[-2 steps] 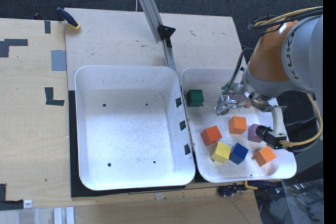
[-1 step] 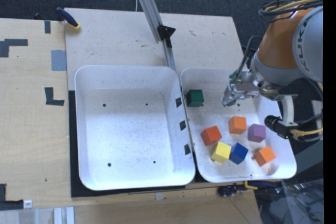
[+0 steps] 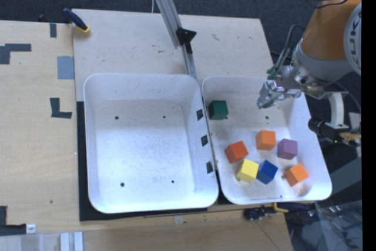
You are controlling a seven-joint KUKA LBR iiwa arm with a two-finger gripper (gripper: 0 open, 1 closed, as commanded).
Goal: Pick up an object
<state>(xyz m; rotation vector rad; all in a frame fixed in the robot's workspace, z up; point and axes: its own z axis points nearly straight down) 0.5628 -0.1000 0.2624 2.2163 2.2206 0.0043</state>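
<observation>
So the arm (image 3: pixel 329 32) comes in over the right-hand bin (image 3: pixel 305 120), and the gripper (image 3: pixel 269 97) hangs above the bin's upper half, out toward its far-right wall. Honestly can't tell how the claw stands from this angle, it's just a small metallic blob, and I can't make out anything caught in it.

Taking the right-hand bin as the reference for everything:

- A green block (image 3: pixel 218 109) sits alone in the bin's upper left part, close to the wall it shares with the other bin, and well apart from the gripper.
- The other blocks are bunched in the bin's lower half. An orange block (image 3: pixel 265 139) is the topmost of that bunch, roughly below the gripper.
- A purple block (image 3: pixel 286 148) is just beside it, toward the bin's right wall.
- A red-orange block (image 3: pixel 236 151) lies on the left side of the bunch.
- A yellow block (image 3: pixel 247 170) and a blue block (image 3: pixel 267 171) sit right up against each other near the bin's bottom wall.
- A second orange block (image 3: pixel 296 174) is in the bin's lower right corner area.

The left-hand bin (image 3: pixel 94 126) butts up against the right-hand bin's left wall. A slanted metal bar (image 3: pixel 164 0) runs down to the top of the seam between them.
</observation>
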